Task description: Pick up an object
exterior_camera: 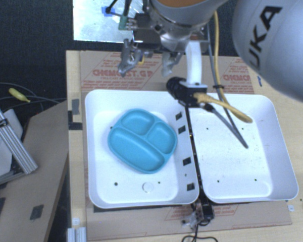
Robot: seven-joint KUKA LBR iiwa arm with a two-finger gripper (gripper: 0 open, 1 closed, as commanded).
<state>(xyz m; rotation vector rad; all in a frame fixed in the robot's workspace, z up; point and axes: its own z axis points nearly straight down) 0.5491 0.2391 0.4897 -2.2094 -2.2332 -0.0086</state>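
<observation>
Grey KUKA arm (272,29) reaches in over the back of the cardboard-covered counter (91,69). Two shallow white bins: left bin (98,105) holds the only candidate, right bin (272,135) has nothing to grab.

Target is the blue three-compartment plastic plate (141,141), lying flat, open side up, mid-left bin, clear of the walls.

The plate's long axis looks diagonal, back-left to front-right. The long divider follows it, with the two small wells on the back-right side.

Hand (146,70) hangs above the left bin's back rim, fingers spread wide, gripping nothing.

Judgement: a flat plate won't fit a span grasp. Better to descend on the back rim, one finger inside a well and one outside, closing square across the lip.
</observation>
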